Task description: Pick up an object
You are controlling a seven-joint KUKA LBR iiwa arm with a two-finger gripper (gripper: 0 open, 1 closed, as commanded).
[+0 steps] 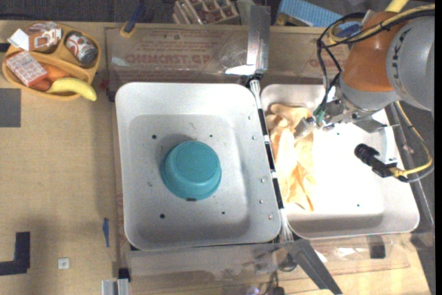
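We see the arm (pixel 387 59) reaching in over the right bin (pixel 345 217), its gripper (pixel 312 122) low at the upper end of a yellow cloth (pixel 293 162). Whether the jaws are spread or pinching the cloth we cannot tell (the tips merge with the folds there). The cloth lies crumpled along that bin's left side, against the wall shared with the left bin (pixel 138 107). A teal bowl (pixel 192 169) sits upside down near the middle of the left bin, well apart from the gripper. Beyond the left bin's far-left corner rests a yellow tray (pixel 41 83) with a banana (pixel 72 87).
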